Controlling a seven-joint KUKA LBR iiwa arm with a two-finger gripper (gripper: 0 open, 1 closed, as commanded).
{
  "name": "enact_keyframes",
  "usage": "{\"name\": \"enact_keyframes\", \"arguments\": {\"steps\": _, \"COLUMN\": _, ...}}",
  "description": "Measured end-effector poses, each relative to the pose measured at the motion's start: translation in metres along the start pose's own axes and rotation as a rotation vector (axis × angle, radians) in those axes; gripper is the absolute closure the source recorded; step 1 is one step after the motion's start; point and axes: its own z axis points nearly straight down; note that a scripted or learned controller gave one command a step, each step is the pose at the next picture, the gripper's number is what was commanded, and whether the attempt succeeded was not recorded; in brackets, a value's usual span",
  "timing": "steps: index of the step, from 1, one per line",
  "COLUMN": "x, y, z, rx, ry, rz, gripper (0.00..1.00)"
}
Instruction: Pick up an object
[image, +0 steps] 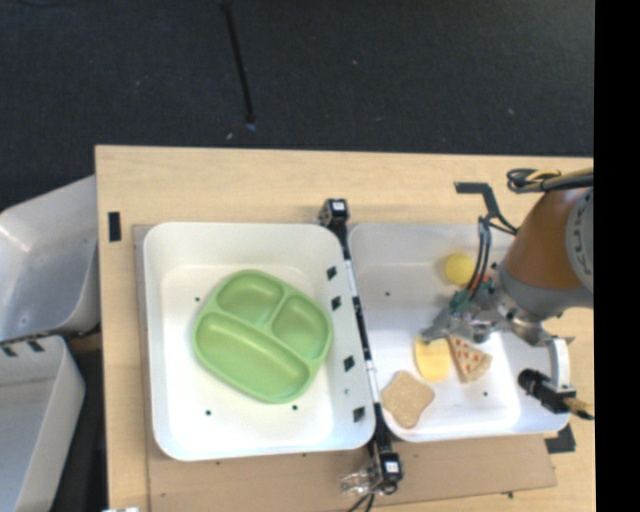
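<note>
Over right bin (400, 250), camera view: gripper (462, 322) hangs low above pizza slice (468, 357), arm (545, 255) reaching from right. You cannot tell claw state; wrist and cables hide it. Nothing seen lifted, so judge pick not yet done: grasp and lift remain. Candidates close together: cheese (433, 360) touching pizza slice, bread (407, 397) just beside cheese, yellow ball (458, 267) near arm. Crowding may spoil grasp. Left bin (160, 300) holds green plate (262, 335), well apart.

Even overhead light — white bins (160, 300) glare slightly, soft shadows, mildly blurry picture.
</note>
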Motion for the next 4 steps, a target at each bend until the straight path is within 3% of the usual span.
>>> {"name": "enact_keyframes", "arguments": {"steps": 1, "x": 0.000, "y": 0.001, "z": -0.013, "rx": -0.003, "ry": 0.000, "rz": 0.003, "gripper": 1.00}}
{"name": "enact_keyframes", "arguments": {"steps": 3, "x": 0.010, "y": 0.014, "z": -0.118, "rx": -0.007, "ry": 0.000, "rz": -0.008, "gripper": 1.00}}
{"name": "enact_keyframes", "arguments": {"steps": 4, "x": 0.008, "y": 0.014, "z": -0.103, "rx": 0.001, "ry": 0.000, "rz": -0.004, "gripper": 1.00}}
